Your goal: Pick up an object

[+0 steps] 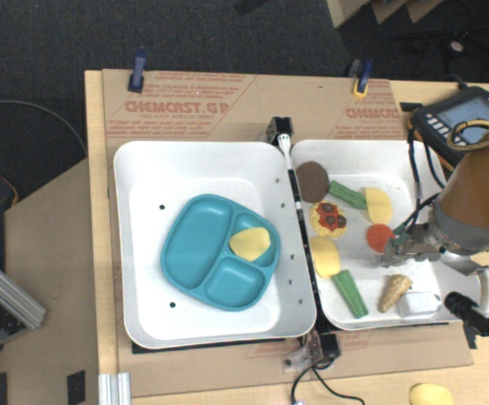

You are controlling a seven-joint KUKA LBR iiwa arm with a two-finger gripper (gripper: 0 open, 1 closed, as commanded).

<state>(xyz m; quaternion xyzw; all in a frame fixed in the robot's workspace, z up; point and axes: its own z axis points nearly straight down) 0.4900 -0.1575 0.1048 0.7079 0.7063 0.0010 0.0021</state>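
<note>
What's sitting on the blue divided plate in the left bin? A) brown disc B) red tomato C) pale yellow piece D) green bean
C: a pale yellow piece lies in the right compartment of the blue divided plate; the red, green and brown items are in the right bin.

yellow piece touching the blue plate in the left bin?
Touching. The camera view shows the yellow piece lying inside the upper right compartment of the blue plate, resting on its surface with no gap between them.
</note>
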